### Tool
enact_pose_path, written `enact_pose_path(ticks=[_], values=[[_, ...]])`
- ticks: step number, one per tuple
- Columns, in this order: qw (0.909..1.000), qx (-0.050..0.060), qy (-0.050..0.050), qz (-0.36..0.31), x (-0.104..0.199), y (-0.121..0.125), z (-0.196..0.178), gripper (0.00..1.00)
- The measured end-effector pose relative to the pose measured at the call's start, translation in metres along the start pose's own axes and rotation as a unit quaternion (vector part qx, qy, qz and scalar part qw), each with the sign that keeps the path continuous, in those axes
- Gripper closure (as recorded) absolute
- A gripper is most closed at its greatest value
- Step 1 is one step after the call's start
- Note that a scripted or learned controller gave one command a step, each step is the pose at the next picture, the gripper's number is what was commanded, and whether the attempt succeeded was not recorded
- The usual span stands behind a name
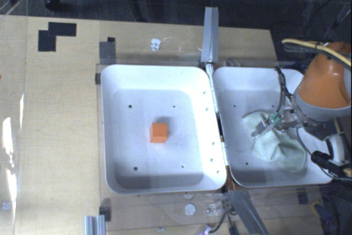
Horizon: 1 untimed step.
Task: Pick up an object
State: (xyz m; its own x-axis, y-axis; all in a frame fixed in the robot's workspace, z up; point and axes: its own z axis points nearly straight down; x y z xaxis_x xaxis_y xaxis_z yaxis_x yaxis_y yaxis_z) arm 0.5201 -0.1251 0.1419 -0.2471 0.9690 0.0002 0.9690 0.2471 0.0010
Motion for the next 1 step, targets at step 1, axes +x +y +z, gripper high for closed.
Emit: enact_pose_path(ticks=[1], values=[[0.9991, -0.009, -0.004, 0.040, 0.0090, 0.0325, 0.0488, 0.00]])
